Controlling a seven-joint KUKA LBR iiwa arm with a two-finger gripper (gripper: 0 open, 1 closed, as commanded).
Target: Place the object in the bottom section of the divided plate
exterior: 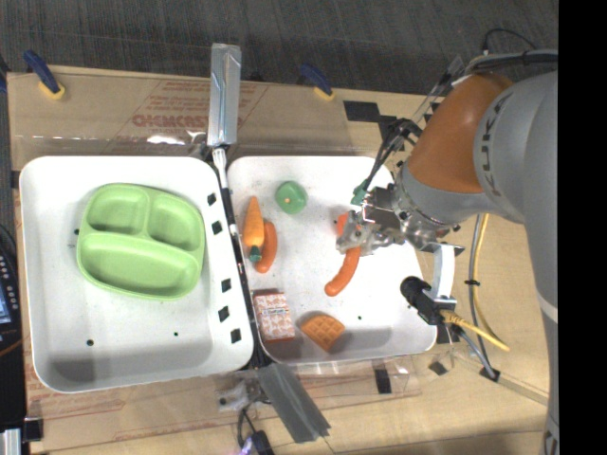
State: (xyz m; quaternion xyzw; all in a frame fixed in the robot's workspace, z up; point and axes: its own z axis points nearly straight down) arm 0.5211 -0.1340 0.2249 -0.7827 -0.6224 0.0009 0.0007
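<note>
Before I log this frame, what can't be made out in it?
- Pincer: its tips sit over the top of the red pepper, and the wrist hides whether they grip it.
- Box: its label is too small to read.
- Arm: cut off by the right edge of the camera view.
- Plate: shape of the object to be placed is not settled.

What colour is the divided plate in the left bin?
Light green; the divided plate shows clearly in the camera view, lying in the left bin.
</note>
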